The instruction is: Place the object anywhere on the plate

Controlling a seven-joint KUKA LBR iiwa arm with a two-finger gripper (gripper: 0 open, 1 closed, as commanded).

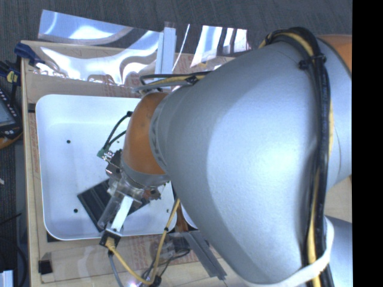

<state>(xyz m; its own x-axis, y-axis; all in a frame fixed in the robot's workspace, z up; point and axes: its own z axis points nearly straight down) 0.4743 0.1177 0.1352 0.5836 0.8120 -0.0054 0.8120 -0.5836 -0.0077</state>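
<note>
arm over left bin | jaws low above dark flat object

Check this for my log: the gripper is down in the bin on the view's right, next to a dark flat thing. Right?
Not quite. The camera view shows the gripper down in the bin on the view's left, not its right. It is next to the dark flat thing, as you say.

No text, label, brand, number or sign can be read anywhere — not on the arm, not on the white bin, not on the dark device at the far left edge, whose face is too small and blurred to make out.
</note>
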